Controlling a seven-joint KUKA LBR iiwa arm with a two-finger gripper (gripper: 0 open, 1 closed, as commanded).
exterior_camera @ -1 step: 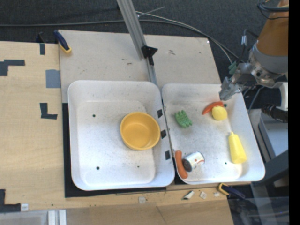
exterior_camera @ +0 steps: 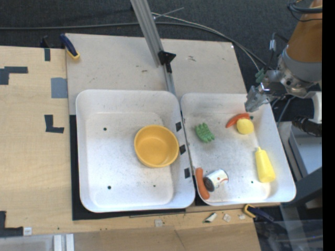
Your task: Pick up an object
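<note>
The right bin [exterior_camera: 230,102] holds a green ridged toy [exterior_camera: 204,132], a round yellow piece [exterior_camera: 244,126] with an orange-red piece [exterior_camera: 235,120] beside it, a long yellow corn-like piece [exterior_camera: 264,164], a small white and black cylinder [exterior_camera: 215,179] and an orange carrot-like piece [exterior_camera: 201,183]. A yellow bowl [exterior_camera: 156,146] sits in the left bin [exterior_camera: 99,106]. My gripper [exterior_camera: 254,100] hangs over the right bin's far right corner, just above and right of the orange-red piece, with nothing visibly held.
A slanted metal pole [exterior_camera: 149,27] rises behind the bins, with a black clamp [exterior_camera: 166,58] on it. Cables run across the dark floor at the back. A blue and yellow clip [exterior_camera: 69,46] lies at the board's far left corner.
</note>
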